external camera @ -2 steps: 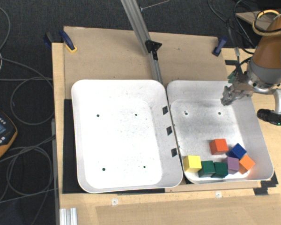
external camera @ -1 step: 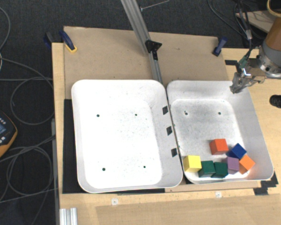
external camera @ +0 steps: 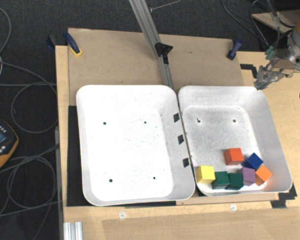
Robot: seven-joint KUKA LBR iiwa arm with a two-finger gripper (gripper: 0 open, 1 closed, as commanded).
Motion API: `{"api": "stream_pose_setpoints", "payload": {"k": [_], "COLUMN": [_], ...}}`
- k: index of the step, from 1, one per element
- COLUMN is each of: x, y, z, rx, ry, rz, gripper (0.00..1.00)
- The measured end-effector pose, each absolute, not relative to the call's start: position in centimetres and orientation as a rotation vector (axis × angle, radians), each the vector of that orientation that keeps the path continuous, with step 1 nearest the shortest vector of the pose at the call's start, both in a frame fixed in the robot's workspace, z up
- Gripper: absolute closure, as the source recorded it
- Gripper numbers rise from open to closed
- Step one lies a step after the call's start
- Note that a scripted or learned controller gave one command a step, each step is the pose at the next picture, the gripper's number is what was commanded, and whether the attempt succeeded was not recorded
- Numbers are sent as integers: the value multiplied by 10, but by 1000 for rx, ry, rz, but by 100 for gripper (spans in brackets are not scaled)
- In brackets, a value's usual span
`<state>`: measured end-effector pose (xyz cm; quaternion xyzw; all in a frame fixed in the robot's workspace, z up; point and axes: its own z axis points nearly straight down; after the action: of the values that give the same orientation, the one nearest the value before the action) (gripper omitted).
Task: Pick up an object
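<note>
Your gripper (external camera: 264, 80) is hovering at the upper right, past the right bin's (external camera: 215, 96) far corner; I cannot tell its state. The blocks are clustering lower right, so you're wanting the lone red block (external camera: 233, 155), approached straight down.

My tabletop (external camera: 140, 224) is plain light wood with a brown board (external camera: 115, 59) clamped across the back. Two shallow white bins sit side by side on it, left bin (external camera: 90, 144) touching right bin (external camera: 270, 119), over a black mat (external camera: 72, 184).
</note>
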<state>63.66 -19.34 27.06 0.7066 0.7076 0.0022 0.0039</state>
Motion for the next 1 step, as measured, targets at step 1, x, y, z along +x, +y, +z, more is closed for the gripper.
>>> {"api": "stream_pose_setpoints", "payload": {"k": [1], "x": [614], "y": [-137], "z": [272], "rx": [2218], "ry": [2229], "rz": [1], "gripper": [100]}}
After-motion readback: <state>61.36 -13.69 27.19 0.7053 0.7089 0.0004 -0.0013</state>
